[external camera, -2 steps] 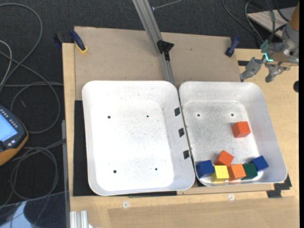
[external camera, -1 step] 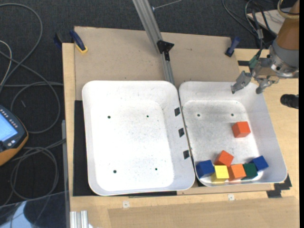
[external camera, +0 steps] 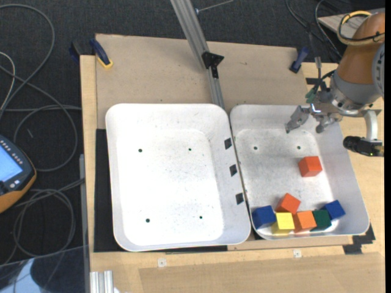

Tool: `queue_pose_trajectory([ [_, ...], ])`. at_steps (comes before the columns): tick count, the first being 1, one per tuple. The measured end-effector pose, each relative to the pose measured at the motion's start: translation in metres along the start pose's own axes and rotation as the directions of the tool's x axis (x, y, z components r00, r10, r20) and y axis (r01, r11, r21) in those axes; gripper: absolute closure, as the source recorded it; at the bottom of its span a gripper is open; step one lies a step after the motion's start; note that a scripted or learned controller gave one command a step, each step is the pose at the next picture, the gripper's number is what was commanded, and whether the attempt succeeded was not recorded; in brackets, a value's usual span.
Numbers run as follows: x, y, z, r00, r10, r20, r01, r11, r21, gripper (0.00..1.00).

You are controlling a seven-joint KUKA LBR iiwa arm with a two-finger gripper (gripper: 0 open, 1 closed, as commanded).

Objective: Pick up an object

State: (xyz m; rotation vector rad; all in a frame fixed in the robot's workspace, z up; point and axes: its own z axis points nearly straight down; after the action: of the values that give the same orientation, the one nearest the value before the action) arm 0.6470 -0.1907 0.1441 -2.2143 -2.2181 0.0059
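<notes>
From the overhead camera view we saw the grey two-finger gripper (external camera: 308, 119) spread and holding nothing, above the far end of the right shallow white bin (external camera: 348, 163); the lone orange cube (external camera: 311, 166) lay nearer; descending here, we judged, would grasp nothing.

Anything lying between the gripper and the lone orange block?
No. Between the gripper and the orange block, the camera view shows bare white bin floor.
</notes>
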Motion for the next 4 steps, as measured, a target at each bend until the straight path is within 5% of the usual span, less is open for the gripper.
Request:
queue_pose_trajectory([
  [1,0.001,-0.001,0.048,1.0,0.0,0.0,0.0,1.0,-0.001,0.0],
  [2,0.001,0.002,0.032,1.0,0.0,0.002,0.0,1.0,-0.01,1.0],
  [4,-0.005,0.007,-0.1,1.0,0.001,0.006,0.0,1.0,-0.018,1.0],
])
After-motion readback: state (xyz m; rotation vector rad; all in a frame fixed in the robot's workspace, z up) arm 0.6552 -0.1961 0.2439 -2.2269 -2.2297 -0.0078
